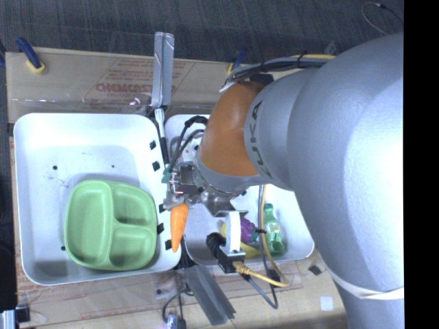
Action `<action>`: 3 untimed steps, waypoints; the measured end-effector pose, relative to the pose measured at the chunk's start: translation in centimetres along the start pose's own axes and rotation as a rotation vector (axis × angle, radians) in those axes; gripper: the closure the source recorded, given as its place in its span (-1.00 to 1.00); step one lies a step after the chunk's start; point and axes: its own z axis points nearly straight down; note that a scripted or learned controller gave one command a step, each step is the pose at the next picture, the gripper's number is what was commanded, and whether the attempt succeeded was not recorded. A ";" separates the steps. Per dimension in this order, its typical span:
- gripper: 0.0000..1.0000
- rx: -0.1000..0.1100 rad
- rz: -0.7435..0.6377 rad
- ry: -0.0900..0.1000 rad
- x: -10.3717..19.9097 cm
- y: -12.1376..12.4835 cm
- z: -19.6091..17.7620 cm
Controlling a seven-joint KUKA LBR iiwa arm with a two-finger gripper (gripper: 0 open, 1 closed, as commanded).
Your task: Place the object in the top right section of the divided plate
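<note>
In the left bin (41, 142) a green divided plate (110, 225) is seen lying toward the front edge, and all of its sections are bare; nothing has yet been set in the top right section. At the wall where the two bins meet, a carrot (178, 226) is seen hanging point down, its upper end tucked under the gripper (180, 196). It seems to be gripped there, though whether the gripper is closed on it cannot be told, since the wrist hides the spot. In the right bin (302, 242) a purple piece (245, 228) and a green bottle (272, 230) are left near the front edge. The pick is judged likely done; the carry leftward over the plate and the release are judged to remain.
</note>
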 end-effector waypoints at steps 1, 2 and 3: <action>1.00 -0.005 0.170 0.001 4.3 -1.3 -0.1; 1.00 -0.003 0.220 0.001 8.4 -1.8 -3.6; 1.00 0.001 0.481 0.001 4.7 -1.4 0.0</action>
